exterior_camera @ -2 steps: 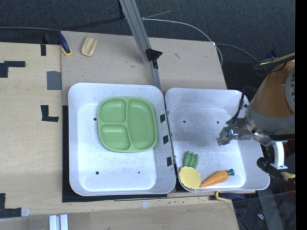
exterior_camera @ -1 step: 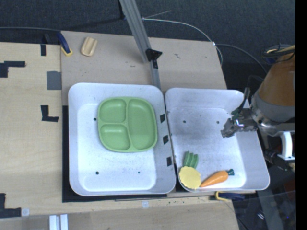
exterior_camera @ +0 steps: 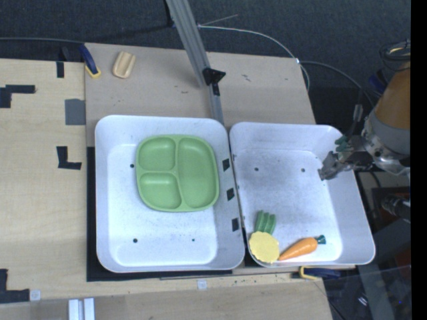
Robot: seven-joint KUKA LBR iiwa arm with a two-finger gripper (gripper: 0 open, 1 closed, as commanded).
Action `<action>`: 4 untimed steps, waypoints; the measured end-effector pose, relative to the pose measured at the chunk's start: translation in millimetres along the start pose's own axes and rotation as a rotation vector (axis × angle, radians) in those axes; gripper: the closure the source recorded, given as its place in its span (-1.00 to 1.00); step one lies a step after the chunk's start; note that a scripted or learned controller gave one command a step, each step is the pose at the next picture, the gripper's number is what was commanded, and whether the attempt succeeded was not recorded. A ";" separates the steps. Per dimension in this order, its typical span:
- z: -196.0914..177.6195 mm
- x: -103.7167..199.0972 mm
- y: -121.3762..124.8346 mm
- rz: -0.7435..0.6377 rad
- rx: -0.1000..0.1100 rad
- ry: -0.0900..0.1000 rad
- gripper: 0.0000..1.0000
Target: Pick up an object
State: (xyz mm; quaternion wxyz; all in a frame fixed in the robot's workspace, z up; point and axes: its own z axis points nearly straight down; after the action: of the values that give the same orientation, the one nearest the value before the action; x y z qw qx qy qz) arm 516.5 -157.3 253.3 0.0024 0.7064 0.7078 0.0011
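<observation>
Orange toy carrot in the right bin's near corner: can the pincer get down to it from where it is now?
Probably yes. The pincer hangs over the right white bin, with bare floor between it and the orange toy carrot. The round yellow piece beside it and the near wall may crowd the grasp.

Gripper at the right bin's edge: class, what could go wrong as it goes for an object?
1. The carrot and corn lie close together at the right bin's near wall, so the fingers might hit the wall or nudge both.
2. The gripper sits by the far right rim and may clip it when descending.
</observation>
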 end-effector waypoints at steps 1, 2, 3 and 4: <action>10.4 44.1 14.7 -0.003 0.007 0.003 1.00; 3.9 91.7 41.3 -0.005 0.005 0.003 1.00; 19.2 144.1 61.2 -0.005 0.007 0.003 1.00; 23.3 190.8 95.1 -0.005 0.005 0.003 1.00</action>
State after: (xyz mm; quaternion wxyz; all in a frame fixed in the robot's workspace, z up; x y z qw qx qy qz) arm 611.4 33.6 230.2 -0.0005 0.7047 0.7095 0.0004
